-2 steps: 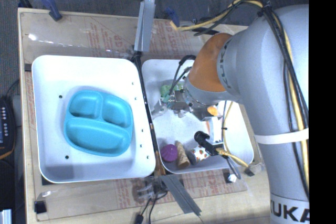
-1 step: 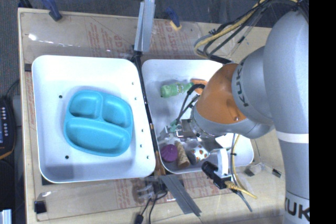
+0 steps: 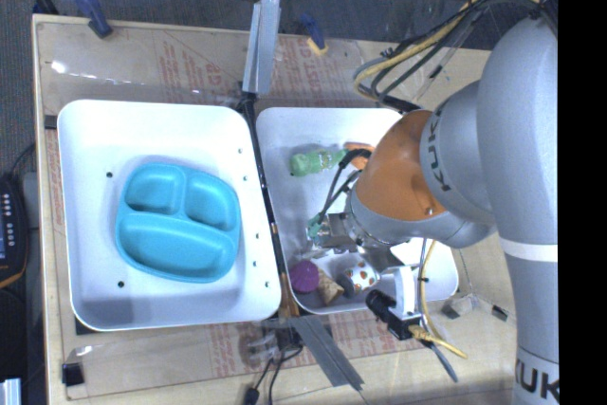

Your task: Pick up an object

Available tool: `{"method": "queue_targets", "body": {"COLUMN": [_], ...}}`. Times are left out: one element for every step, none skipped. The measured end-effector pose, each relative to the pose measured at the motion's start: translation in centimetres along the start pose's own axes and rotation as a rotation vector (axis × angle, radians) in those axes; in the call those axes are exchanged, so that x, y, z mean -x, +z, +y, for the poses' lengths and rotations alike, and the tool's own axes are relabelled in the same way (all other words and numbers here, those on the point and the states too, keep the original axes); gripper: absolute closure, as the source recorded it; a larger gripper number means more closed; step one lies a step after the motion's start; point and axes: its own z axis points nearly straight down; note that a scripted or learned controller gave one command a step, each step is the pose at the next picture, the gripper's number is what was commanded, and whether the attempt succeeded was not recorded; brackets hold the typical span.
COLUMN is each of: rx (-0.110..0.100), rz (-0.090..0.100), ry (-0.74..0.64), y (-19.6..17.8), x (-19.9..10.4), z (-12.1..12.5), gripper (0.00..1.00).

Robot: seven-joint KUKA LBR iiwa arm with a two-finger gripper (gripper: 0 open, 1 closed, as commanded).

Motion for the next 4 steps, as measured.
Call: {"method": "queue_targets", "body": {"rx": [0.0,0.0,-0.001,0.0], "rz": [0.004,0.004,0.004,0.004], "ry": [0.002,0.002,-0.002,-0.003], "y": [1.1,1.1,1.1,1.1], "x": [7.0,6.9,3.8,1.1], "z": [1.2,1.2,-0.6,1.9], "gripper": [1.0,0.0,0.0,0.0]}}
